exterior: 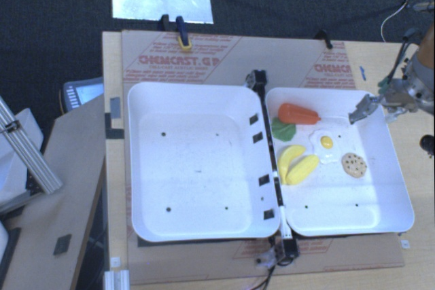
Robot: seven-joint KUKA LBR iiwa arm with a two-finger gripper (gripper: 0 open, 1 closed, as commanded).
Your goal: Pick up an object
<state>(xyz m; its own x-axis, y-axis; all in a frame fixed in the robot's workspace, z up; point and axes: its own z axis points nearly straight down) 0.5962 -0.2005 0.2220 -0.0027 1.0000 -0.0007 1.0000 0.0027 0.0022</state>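
Orange plastic toy carrot (299,114) lies in the right white bin (387,214), near its far left corner, long axis along the far wall. Green leafy toy piece (283,130) touches it on the near side, against the bin's left wall. Two yellow banana-like toy pieces (297,164) sit just beside that, mid left wall. White fried-egg toy with yellow yolk (325,142) rests near the bin's centre; round tan cookie toy with dark chips (353,164) is just beside it, toward the right wall. Two-finger gripper (361,110) hangs over the bin's far right part, apart from all toys, nothing between its fingers; open or closed, cannot tell. Left white bin (146,214) sits touching alongside, joined by black clips (264,180). Both rest on brown printed cardboard (224,54) on the bench.
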